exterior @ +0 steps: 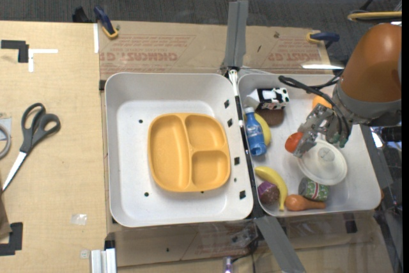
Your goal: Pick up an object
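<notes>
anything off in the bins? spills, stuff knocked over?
Nothing spilled or damaged. The blue bottle lies on its side against the right bin's left wall, among crowded toys. The yellow divided plate sits flat in the left bin.

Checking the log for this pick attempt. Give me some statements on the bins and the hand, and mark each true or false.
1. The yellow tray lies in the left bin. True.
2. The scissors lie inside the right bin. False: they lie on the bench, left of both bins.
3. The blue bottle is by the right bin's left wall. True.
4. The hand hangs over the left bin. False: it is over the right bin, by the white cup.
5. A banana lies in the right bin. True.
</notes>
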### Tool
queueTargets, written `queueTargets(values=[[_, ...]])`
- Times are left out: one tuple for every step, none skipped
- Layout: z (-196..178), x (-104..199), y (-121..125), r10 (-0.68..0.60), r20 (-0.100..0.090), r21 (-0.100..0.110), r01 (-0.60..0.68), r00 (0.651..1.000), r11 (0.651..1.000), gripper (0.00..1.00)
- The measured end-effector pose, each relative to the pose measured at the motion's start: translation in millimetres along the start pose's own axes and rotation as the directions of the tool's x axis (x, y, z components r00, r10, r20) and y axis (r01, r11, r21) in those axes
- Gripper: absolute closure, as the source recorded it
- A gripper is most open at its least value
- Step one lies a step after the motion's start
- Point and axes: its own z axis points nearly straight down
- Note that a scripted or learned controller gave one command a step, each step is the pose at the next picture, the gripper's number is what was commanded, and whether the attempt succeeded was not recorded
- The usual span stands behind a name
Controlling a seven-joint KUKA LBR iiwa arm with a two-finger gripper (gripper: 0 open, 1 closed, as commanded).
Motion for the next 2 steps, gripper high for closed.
queueTargets(values=[[59.0, 52.0, 4.6, 0.370, 0.008, -0.005, -0.370, 0.929, 0.929, 1.00], [-37.5, 44.8, 82.1, 0.646, 0.002, 0.001, -0.646, 0.763, 0.763, 1.00]])
